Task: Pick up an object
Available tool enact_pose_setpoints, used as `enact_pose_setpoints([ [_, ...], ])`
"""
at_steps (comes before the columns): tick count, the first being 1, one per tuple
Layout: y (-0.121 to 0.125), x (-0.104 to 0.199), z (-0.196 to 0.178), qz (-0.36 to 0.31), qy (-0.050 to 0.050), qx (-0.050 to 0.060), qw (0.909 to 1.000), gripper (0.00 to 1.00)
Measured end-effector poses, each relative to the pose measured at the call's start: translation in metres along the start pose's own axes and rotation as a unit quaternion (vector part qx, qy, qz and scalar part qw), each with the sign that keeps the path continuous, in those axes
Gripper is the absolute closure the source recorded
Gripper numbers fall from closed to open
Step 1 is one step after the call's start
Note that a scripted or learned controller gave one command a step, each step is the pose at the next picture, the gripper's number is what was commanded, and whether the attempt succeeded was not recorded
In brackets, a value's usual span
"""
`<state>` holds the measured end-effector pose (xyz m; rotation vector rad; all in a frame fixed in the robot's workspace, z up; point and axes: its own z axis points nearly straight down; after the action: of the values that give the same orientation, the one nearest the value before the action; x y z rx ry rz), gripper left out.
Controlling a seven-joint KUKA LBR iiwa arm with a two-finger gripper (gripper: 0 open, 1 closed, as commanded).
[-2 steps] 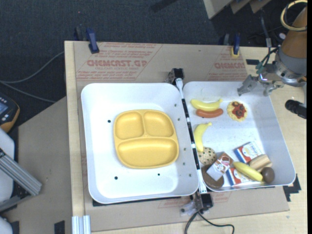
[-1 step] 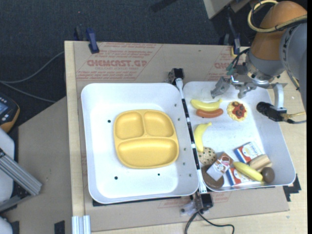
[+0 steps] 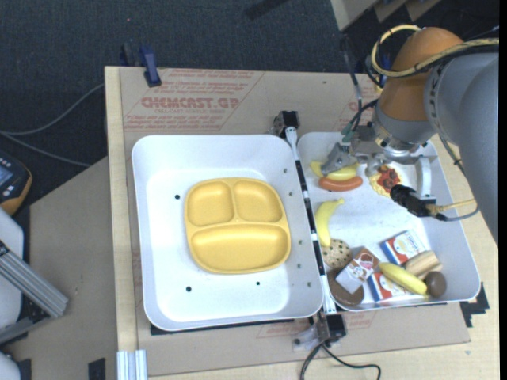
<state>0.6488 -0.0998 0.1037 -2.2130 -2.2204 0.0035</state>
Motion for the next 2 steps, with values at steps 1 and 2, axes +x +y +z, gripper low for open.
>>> enact_pose_setpoints([
  [1,0.002,0.006,0.021,0.001,-0.001,-0.001,1.0000,0.00],
  [2,0.015,0.007,0.020,0.001,-0.002,0.000,1.0000,0.00],
])
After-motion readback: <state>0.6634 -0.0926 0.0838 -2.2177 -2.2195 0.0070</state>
